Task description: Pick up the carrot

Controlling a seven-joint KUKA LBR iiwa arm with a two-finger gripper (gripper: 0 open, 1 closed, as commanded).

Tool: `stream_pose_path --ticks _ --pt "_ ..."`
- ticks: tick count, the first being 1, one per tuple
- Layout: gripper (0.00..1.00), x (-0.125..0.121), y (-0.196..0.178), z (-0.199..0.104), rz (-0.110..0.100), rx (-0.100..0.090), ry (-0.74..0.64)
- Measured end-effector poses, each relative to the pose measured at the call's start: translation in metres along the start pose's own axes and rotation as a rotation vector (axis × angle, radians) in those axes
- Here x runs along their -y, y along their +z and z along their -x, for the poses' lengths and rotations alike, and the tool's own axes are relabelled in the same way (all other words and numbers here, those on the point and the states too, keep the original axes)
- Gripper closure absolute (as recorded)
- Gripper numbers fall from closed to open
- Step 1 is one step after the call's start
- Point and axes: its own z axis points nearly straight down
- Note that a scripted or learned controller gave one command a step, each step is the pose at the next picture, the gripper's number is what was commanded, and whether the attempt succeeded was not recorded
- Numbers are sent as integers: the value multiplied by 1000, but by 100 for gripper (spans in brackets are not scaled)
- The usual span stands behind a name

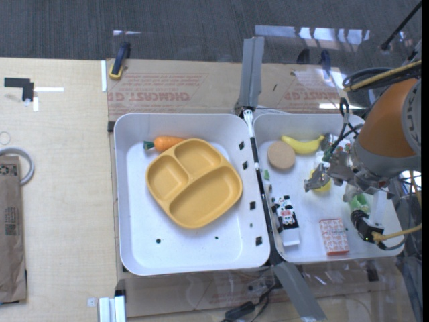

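Observation:
The carrot (167,141), orange with a green tip at its left end, lies in the left bin (131,200). It rests against the far-left rim of a yellow divided plate (194,182). My gripper (317,179) hangs over the right bin (308,247), far to the right of the carrot. It sits just above a small yellow object (324,186), close to the banana (303,143). The arm's orange band (395,123) and grey wrist cover the right part of that bin.
The right bin also holds a round tan disc (281,156), a black-and-white packet (287,217), a red-patterned box (334,236) and a green item (359,200). A grey divider (258,180) separates the two bins. A brown bag (12,227) lies at the bench's far left.

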Motion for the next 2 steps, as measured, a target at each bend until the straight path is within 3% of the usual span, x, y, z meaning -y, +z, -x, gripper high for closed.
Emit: stream_pose_path --ticks 1,2 --pt "0 -88 -42 36 3 2 318" --pt "0 -47 -14 65 0 1 604"
